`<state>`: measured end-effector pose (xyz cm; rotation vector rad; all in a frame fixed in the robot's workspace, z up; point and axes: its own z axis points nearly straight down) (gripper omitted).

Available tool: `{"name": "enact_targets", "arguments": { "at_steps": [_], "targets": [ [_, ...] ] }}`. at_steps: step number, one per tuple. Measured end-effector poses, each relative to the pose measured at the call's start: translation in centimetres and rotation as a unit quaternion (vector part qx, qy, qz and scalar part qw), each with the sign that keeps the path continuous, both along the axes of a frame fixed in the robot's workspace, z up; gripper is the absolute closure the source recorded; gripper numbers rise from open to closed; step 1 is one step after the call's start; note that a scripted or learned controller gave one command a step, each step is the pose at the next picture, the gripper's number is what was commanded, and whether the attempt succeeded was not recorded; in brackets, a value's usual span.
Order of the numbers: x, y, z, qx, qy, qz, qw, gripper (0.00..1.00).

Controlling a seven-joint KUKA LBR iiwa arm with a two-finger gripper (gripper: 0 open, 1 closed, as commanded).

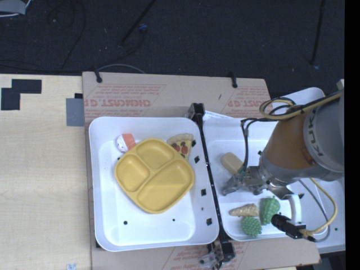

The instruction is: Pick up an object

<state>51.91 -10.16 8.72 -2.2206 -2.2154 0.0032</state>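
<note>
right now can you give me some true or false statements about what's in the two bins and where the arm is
1. The yellow three-compartment plastic tray lies in the left white bin. True.
2. The toy pizza slice lies in the right white bin. False: it lies in the left bin, beside the yellow tray.
3. The gripper is over the right bin, near the tan block. True.
4. Two green bumpy toys lie in the left bin. False: they lie in the right bin, near its front edge.
5. The yellow tray holds food toys. False: its compartments are bare.
</note>
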Motion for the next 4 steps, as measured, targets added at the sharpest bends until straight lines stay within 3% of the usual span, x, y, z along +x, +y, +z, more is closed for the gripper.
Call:
{"name": "enact_targets", "arguments": {
  "at_steps": [1,2,4],
  "targets": [
    [0.0,-0.1,1.1,0.0001,0.0,-0.003,1.0,1.0],
    [0.1,0.0,7.4,-0.0009,-0.003,0.002,1.0,1.0],
    [0.5,0.0,16.4,-0.001,-0.004,0.002,1.0,1.0]
  ]
}}
